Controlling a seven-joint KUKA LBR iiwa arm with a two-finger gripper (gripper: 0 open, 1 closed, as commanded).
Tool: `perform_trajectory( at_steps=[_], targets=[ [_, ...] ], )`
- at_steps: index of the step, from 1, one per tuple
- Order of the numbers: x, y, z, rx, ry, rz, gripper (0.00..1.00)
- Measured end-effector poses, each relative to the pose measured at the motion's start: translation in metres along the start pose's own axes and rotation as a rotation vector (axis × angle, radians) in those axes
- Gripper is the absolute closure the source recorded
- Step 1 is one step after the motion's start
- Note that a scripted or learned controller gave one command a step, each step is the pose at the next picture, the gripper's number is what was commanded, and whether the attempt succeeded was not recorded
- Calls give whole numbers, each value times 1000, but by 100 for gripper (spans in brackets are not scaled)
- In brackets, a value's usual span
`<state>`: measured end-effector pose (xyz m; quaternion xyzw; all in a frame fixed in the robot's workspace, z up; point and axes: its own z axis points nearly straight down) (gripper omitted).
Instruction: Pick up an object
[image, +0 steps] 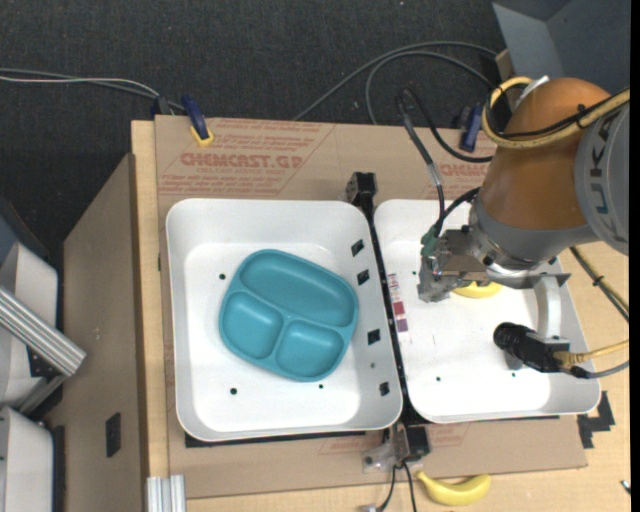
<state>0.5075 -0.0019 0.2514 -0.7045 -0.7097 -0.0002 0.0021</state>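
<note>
A teal divided plate (288, 313) lies flat in the middle of the left white bin (195, 390). In the right white bin (480, 400), my gripper (438, 284) hangs low over the bin's upper left part. A yellow object (478, 291), mostly hidden by the wrist, peeks out just to the gripper's right. Whether it is touched or held is hidden by the arm.
A small pink and purple strip (399, 306) lies by the right bin's left wall, left of the gripper. A yellow banana (456, 488) rests on the bench outside the bins, at the front. Black clips (361, 186) sit along the divide between the bins.
</note>
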Motion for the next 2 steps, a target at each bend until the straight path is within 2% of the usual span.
perform_trajectory(
  at_steps=[2],
  targets=[
    [89, -2, 26, 3, -1, 1, 100]
  ],
)
